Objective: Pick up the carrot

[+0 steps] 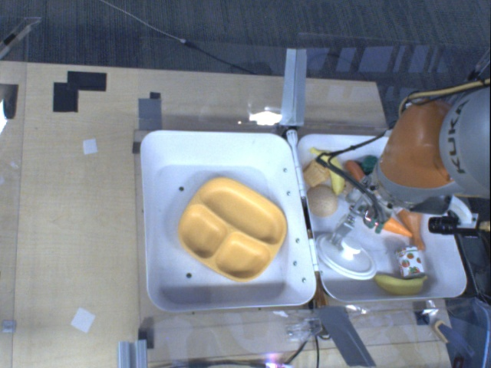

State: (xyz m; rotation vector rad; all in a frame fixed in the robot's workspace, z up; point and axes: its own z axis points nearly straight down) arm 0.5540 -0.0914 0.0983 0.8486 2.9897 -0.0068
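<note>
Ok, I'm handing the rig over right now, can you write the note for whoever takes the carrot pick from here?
End effector: low inside the right bin, among the items; whether it is open or shut can't be read from this view.
Carrot: lying in the right bin, partly under the arm, just right of the end effector. Not seen between the fingers.
Left bin: holds the yellow divided tray.
Done: arm is down at the pile.
Left: grasp the carrot and lift it.

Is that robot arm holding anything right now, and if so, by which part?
It cannot be told. The gripper is low in the right bin amid the items, near an orange carrot, with nothing visibly held.
</note>
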